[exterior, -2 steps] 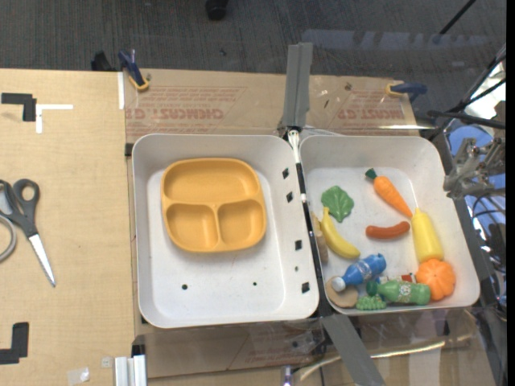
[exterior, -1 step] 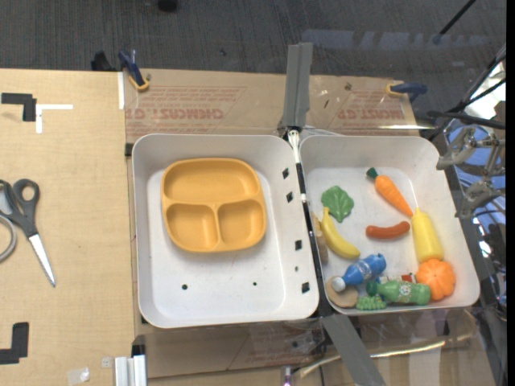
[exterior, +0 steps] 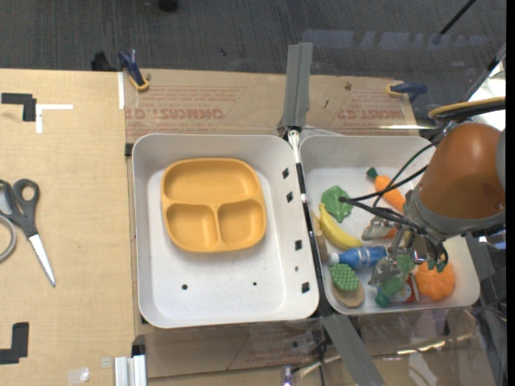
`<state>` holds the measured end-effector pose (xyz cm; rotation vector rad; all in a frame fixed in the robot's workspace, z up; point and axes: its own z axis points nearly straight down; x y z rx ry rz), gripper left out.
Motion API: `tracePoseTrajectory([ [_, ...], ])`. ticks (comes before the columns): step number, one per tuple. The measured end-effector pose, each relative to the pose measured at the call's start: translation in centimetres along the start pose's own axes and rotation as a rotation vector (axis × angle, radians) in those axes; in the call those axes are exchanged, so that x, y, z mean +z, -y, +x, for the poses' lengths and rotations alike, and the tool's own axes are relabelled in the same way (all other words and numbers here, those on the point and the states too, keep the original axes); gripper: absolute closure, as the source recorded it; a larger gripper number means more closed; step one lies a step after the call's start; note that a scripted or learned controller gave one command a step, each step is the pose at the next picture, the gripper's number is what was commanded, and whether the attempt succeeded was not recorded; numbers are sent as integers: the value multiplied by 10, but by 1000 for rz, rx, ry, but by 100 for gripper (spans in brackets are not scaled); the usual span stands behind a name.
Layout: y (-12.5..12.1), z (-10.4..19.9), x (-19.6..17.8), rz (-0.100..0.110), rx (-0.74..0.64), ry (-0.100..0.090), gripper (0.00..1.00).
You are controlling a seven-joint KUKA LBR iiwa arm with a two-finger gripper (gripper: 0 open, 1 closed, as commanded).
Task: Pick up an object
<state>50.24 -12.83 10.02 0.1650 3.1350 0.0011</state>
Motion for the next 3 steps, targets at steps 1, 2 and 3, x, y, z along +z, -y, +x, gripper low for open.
tracePoseTrajectory([
  [1,-8,-66,5,1,188,3,0],
  [2,41,-91,6,1,441,5,0],
  [3,39,-92,-4,1,436,10,100],
])
